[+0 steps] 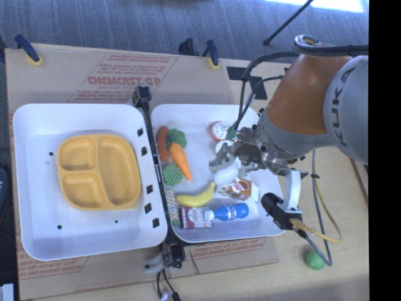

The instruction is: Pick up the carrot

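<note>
The carrot [181, 160], orange with a green top, lies slantwise in the left part of the right bin [194, 115]. My gripper [223, 159] hangs over the middle of that bin, a short way to the right of the carrot and apart from it. A white object [224, 174] lies right under the gripper. Nothing shows as held.
Around the carrot lie a red-orange sausage-like piece [162, 142], a green broccoli [177, 136], a green leafy piece [172, 175], a banana [195, 197], a bottle [214, 216] and a round red-white piece [220, 130]. The left bin [31, 227] holds a yellow divided plate [99, 170].
</note>
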Available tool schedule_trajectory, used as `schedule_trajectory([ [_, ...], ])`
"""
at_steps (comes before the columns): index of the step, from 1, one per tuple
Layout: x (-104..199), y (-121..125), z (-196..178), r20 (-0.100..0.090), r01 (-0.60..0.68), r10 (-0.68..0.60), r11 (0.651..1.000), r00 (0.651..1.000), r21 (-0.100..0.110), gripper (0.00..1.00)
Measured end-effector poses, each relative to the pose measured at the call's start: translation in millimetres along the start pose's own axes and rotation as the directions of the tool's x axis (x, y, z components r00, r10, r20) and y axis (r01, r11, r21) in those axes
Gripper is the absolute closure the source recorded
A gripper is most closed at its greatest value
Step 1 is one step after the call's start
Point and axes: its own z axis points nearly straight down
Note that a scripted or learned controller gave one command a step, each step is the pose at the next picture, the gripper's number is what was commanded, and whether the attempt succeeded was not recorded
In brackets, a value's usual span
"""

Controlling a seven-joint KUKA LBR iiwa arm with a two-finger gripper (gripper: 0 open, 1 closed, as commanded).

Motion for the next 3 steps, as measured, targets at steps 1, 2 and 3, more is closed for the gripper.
schedule_trajectory([
  [1,24,-6,-8,0.000,-0.001,0.001,1.000,1.000,-0.001,1.00],
  [2,24,-6,13,0.000,-0.073,0.073,0.997,0.997,0.002,1.00],
  [3,50,-12,24,-0.001,0.091,-0.091,0.996,0.996,0.003,1.00],
])
